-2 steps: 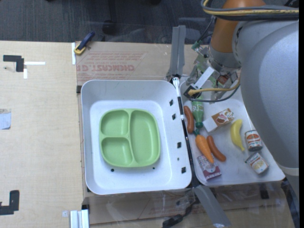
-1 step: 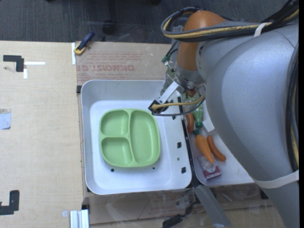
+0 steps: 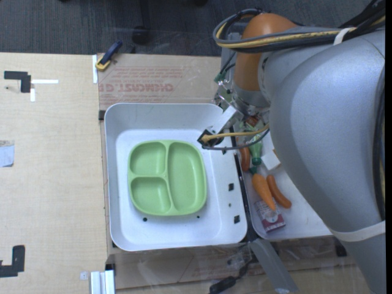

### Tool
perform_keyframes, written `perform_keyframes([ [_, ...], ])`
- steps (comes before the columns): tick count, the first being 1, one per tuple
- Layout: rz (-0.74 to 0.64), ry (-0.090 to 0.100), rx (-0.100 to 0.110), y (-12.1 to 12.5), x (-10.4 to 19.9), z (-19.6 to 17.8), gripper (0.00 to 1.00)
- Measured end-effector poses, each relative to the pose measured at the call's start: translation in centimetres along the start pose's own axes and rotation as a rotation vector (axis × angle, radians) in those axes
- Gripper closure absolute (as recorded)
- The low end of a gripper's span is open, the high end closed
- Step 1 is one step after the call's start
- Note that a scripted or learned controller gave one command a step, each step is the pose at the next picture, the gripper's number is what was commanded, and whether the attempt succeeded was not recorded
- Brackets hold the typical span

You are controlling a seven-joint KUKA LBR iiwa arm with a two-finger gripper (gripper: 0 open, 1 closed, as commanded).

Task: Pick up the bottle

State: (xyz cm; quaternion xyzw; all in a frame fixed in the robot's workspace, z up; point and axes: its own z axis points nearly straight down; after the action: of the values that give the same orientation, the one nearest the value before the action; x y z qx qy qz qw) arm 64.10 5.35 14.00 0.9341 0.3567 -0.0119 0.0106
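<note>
Gripper [image 3: 211, 138] over left bin's [image 3: 116, 164] right rim; whether open or shut I cannot tell | bottle [image 3: 255, 154] probably the green-marked piece in right bin [image 3: 294, 222], largely hidden under the arm [image 3: 331, 115] | lies right of gripper (long axis unclear), just above two carrots [image 3: 264, 190] | green plate [image 3: 167, 177] in left bin, well apart
</note>
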Motion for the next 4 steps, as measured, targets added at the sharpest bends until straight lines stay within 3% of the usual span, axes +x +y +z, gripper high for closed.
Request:
perform_keyframes([
  [1,-0.048,0.027,0.011,4.3,-9.5,-11.3,1.00],
  [2,0.213,0.024,0.016,-4.2,-9.3,-15.3,1.00],
  [3,0.266,0.023,0.017,-8.1,-12.6,-12.7,1.00],
  [4,0.046,0.027,0.012,-6.7,-16.2,-16.9,1.00],
])
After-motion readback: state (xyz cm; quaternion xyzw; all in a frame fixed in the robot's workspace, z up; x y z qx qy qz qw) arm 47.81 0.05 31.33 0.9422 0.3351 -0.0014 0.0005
